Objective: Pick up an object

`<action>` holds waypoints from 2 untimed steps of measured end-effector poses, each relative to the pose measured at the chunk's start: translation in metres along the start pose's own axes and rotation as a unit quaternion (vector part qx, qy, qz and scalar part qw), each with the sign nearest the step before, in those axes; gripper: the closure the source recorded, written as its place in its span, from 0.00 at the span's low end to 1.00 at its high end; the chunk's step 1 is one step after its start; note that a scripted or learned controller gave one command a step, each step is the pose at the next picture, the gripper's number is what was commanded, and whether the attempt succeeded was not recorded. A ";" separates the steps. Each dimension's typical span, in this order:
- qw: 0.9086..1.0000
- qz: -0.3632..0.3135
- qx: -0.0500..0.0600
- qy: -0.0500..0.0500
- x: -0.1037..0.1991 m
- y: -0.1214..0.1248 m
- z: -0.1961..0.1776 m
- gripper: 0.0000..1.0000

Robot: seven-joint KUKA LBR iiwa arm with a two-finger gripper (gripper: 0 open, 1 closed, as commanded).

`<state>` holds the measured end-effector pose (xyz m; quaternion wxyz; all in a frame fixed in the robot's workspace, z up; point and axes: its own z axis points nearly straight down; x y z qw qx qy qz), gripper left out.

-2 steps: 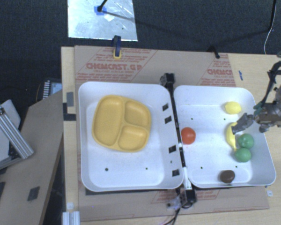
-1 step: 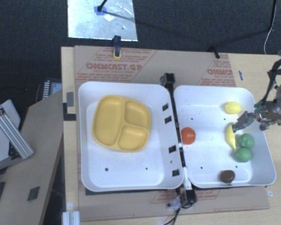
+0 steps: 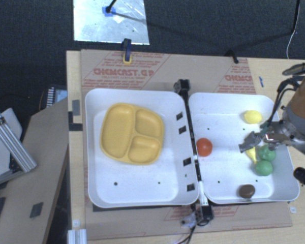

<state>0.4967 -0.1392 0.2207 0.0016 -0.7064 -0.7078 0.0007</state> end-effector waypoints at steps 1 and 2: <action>1.000 0.000 0.000 0.000 0.003 0.004 0.062 0.00; 1.000 0.001 0.000 0.000 -0.005 -0.002 0.111 0.00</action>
